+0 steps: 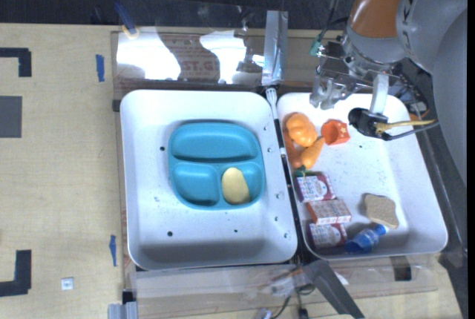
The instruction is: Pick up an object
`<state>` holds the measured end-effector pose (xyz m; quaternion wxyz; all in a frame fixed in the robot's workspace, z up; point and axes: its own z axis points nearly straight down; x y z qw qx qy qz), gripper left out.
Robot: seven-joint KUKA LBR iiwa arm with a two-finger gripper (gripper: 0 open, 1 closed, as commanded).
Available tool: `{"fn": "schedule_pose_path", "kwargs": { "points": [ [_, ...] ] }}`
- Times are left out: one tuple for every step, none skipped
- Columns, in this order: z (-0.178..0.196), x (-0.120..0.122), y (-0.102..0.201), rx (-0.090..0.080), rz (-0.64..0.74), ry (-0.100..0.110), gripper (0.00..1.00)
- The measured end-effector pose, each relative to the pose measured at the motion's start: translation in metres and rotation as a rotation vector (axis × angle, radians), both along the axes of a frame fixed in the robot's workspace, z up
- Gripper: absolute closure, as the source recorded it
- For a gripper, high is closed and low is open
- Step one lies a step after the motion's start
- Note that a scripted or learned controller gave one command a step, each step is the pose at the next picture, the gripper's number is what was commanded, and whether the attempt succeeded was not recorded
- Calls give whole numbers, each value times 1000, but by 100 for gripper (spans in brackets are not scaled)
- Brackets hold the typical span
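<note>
The hand (349, 96) hung over the far edge of the right-hand shallow white plastic bin (423, 184), its two pale fingers apart and gripping nothing. Just beside it, toward the near side of that bin, lay a small red-orange pepper-shaped toy (335, 131), with a rounded orange plastic fruit (300, 128) touching a carrot-like orange piece (312, 153). These sat crowded against the bin's left wall, so I judged a descending finger might strike a neighbour, nudge the target away, or close on two pieces together.

Setting: robotics laboratory.
Evidence: wooden worktop (59, 162) carried two white bins (141, 236), black marker tape (21, 61), and an industrial arm (415, 6).
</note>
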<state>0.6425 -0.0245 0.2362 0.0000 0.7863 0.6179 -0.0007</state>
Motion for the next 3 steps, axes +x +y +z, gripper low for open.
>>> {"fn": "schedule_pose_path", "kwargs": {
  "points": [
    [-58,-30,-55,0,26,10,100],
    [-55,-29,-53,1,30,4,0],
    [-55,-30,-13,2,160,5,0]
  ]
}}
